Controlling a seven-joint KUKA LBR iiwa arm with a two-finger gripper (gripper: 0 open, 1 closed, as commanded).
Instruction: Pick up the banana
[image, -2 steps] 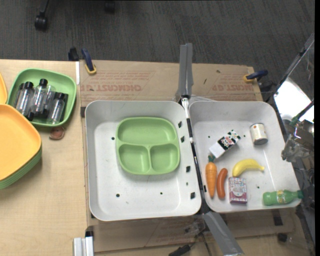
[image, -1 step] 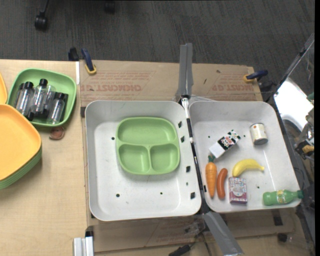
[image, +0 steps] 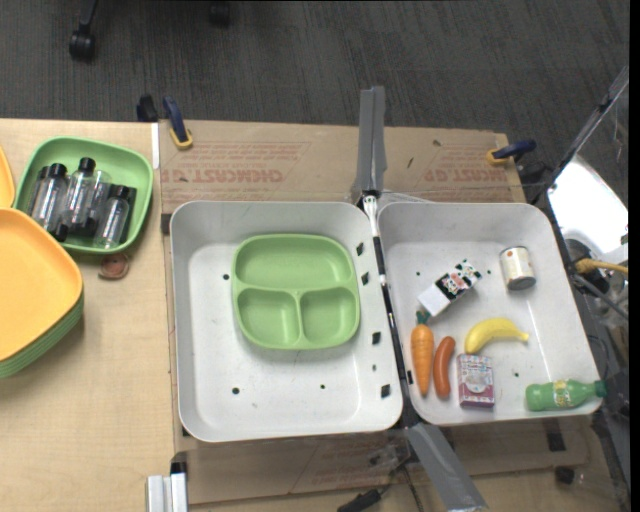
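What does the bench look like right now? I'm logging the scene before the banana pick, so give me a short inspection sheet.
Surface: two white bins side by side, left bin and right bin, on cardboard.
Job's things: banana lies in the right bin, free of its neighbours.
Clutter: right bin also holds a carrot, sausage, pink carton, green bottle, small can and black-and-white box; green divided tray in the left bin.
Grippers: nothing seen.
Cables: some at the right edge, outside the bin.
Surroundings: green dish of small bottles, orange plates, clamps on the cardboard.
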